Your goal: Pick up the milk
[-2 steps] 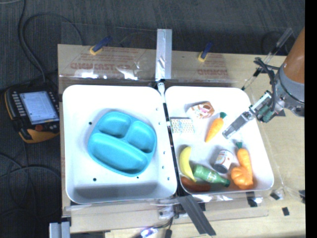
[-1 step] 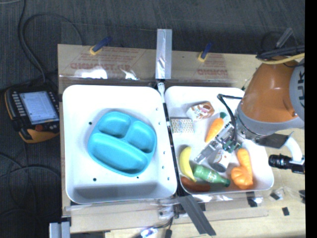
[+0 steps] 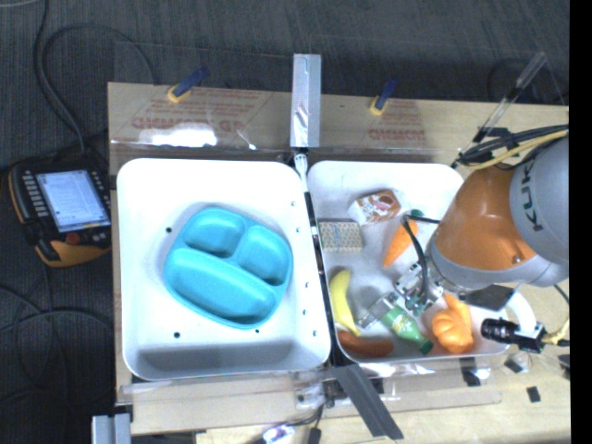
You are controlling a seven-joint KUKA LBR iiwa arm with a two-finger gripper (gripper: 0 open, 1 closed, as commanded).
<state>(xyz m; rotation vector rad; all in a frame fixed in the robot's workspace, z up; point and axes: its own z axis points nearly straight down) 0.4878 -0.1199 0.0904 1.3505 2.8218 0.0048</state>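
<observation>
- Station layout: we see two white bins side by side. The left bin [image 3: 139, 211] holds a blue divided tray [image 3: 229, 265]. The right bin [image 3: 388, 176] holds the mixed toy food items.
- Arm position: the KUKA arm [image 3: 486, 229] reaches in from the right and is lowered over the near half of the right bin. Its gripper [image 3: 407, 296] sits down among the items.
- Gripper state: we cannot tell whether the gripper is open or closed, because the wrist and clutter mask it. We do not confirm that anything is held.
- Task item: we judge the milk [image 3: 408, 268] to be the small white piece just beside the gripper, against the carrot [image 3: 398, 243]. It is mostly hidden, so this identification is tentative.
- Alternative candidate: a brown-and-white packet [image 3: 377, 206] lies near the back wall, well apart from the gripper.
- Neighbouring items: a banana [image 3: 341, 299], a green bottle [image 3: 407, 324], a sausage [image 3: 365, 346] and an orange pepper [image 3: 450, 329] crowd the gripper's working area.
- Step in hand: we judge this to be the descent or grasp attempt, with no lift yet.
- Next move: the gripper must close on the white item alone, clear of the carrot and bottle, then rise straight up.
</observation>
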